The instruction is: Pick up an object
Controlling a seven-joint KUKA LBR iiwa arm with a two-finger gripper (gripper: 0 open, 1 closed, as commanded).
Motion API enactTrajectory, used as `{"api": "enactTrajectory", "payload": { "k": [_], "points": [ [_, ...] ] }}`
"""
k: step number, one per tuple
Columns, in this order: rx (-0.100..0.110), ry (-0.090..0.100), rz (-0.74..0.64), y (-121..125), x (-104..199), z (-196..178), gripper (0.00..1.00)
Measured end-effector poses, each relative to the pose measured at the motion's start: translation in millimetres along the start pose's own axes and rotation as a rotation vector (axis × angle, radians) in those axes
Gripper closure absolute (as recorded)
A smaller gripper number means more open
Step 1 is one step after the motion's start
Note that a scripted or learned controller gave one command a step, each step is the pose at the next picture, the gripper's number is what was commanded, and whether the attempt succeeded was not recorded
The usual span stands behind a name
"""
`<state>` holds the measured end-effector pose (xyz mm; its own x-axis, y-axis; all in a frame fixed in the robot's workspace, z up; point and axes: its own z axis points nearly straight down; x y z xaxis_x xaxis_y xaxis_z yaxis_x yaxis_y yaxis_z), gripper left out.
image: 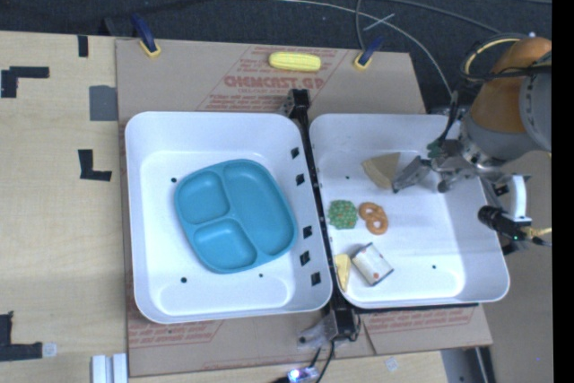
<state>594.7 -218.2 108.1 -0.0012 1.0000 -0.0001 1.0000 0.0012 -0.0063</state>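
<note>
Looking down on the bench (54, 220), you see two white bins side by side on a cardboard sheet (251, 81). The left bin (152, 139) carries a blue divided plate (235, 214). The right bin (466, 274) takes the arm (507, 108), which reaches in from the right; its hand (420, 177) hangs low over the bin's upper middle, just beside a tan wedge-shaped piece (383, 169). You cannot tell from here how the hand is set. Below it, near the divider, lie a green leafy lump (342, 213) and, touching it, an orange pretzel (374, 218). Lower still rests a small white can (371, 265) beside a yellow piece (343, 270). A corn cob (294, 62) lies on the cardboard behind the bins.
</note>
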Motion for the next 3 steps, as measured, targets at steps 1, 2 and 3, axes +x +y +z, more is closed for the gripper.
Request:
{"api": "enactTrajectory", "payload": {
  "k": [1, 2, 3],
  "points": [
    [-0.005, -0.001, -0.001, 1, 0, -14, 1.00],
    [-0.011, -0.002, 0.000, 11, -3, -71, 1.00],
    [-0.013, -0.003, -0.001, 17, -3, -135, 1.00]
  ]
}}
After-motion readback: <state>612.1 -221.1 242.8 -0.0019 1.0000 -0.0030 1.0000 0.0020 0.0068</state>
